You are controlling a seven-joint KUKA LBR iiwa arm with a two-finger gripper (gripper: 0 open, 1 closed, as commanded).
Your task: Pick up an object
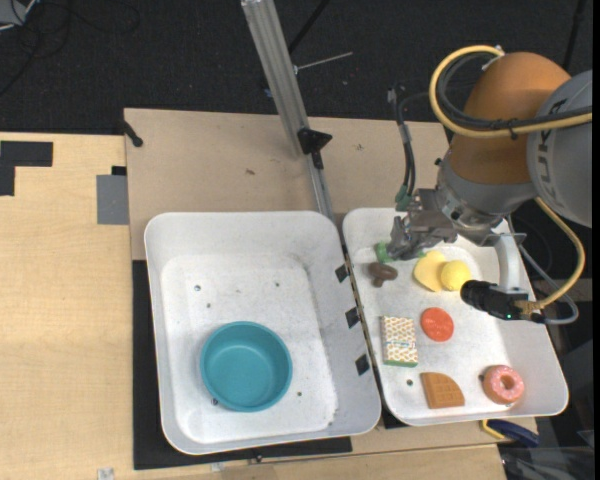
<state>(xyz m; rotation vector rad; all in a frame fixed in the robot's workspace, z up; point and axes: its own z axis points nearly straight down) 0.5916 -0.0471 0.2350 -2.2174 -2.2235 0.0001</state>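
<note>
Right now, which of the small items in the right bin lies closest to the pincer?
The brown piece at the bin's left edge, just below the pincer. The yellow item sits farther right; the red disc, patterned block, orange wedge and pink donut lie lower.

Speckled matt white plastic bins (180, 258), a smooth teal plastic bowl (245, 365), and a pale wooden bench (50, 268).

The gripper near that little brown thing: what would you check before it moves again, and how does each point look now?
1. Gripper over the right bin: ok.
2. Close to the small brown object: ok, just above it in the picture.
3. Something held between the fingers: cannot tell.
4. Yellow object clear of the brown one: ok, apart.
5. Red disc, pink doughnut away from the gripper: ok.
</note>
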